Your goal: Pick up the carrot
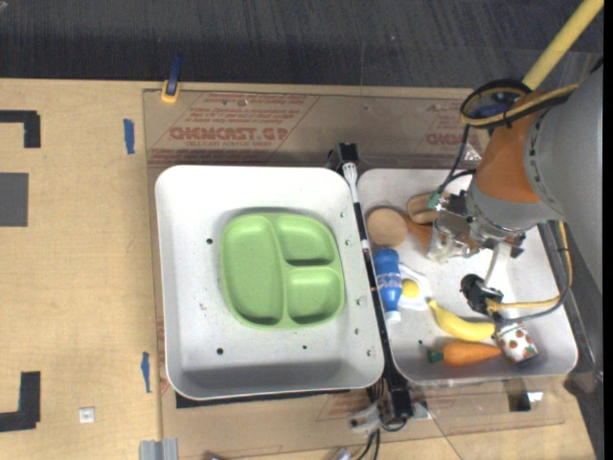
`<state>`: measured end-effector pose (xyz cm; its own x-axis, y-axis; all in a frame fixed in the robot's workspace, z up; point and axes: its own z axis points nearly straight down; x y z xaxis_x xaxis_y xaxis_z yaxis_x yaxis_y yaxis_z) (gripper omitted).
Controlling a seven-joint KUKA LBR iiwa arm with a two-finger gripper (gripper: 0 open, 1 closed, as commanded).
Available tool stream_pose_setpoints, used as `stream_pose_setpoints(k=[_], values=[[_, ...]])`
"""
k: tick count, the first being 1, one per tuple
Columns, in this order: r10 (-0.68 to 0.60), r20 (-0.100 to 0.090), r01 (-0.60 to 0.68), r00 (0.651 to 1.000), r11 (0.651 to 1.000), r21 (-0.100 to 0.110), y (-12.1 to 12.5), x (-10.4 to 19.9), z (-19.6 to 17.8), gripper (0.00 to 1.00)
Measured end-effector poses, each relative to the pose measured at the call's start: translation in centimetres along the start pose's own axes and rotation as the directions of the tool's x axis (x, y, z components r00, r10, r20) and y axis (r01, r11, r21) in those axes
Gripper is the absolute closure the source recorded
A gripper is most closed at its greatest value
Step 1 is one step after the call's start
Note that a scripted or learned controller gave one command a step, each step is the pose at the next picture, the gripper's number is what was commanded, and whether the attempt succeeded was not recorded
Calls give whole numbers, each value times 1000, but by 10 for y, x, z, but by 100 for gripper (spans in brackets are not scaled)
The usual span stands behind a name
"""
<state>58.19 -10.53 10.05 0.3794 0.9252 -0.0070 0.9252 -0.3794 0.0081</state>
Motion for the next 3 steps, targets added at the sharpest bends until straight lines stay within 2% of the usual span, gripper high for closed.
stream_pose_setpoints(k=[1,2,3], values=[[0,0,0,1000,1000,1,0,0,1,0],[-1,1,1,1000,1000,-1,0,0,-9,100],[-1,2,1,1000,1000,0,0,0,-9,0]])
